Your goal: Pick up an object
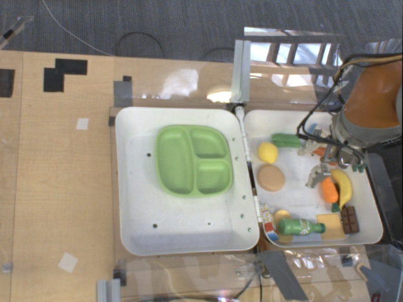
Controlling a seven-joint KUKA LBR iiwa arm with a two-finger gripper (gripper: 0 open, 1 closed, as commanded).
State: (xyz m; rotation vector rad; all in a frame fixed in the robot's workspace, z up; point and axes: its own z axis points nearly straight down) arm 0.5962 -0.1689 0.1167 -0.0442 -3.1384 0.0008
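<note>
Arm (371, 93) comes in from the right edge, orange band over the right bin's (296, 121) far right corner. Gripper (320, 168) hangs low over the right half of that bin, metal fingers (313, 178) pointing down and slightly left. Can't tell if they're apart or together, too small and cluttered with cables; nothing visibly clamped between them. Carrot (330, 190) sits just right of and below the fingertips, close, possibly touching, can't resolve contact. Banana (343, 187) lies right alongside the carrot, further right of the gripper. Chocolate bar (350, 219) is below-right, near the bin's right wall. Yellow block (330, 225) is below the gripper, with the green bottle (301, 226) lying on its side further below-left, touching the block's left edge. Tan round thing (271, 178) is left of the gripper, well apart; lemon (268, 152) just above it, left and slightly up. Green stick-shaped item (286, 140), maybe a cucumber, is up-left of the gripper, its right end near the wrist cables. Blue-and-white item (269, 230) at the bin's lower left corner, partly hidden, can't identify. Left bin (145, 231) is far left of the gripper and holds a green divided plate (192, 160), three compartments, lying flat.
</note>
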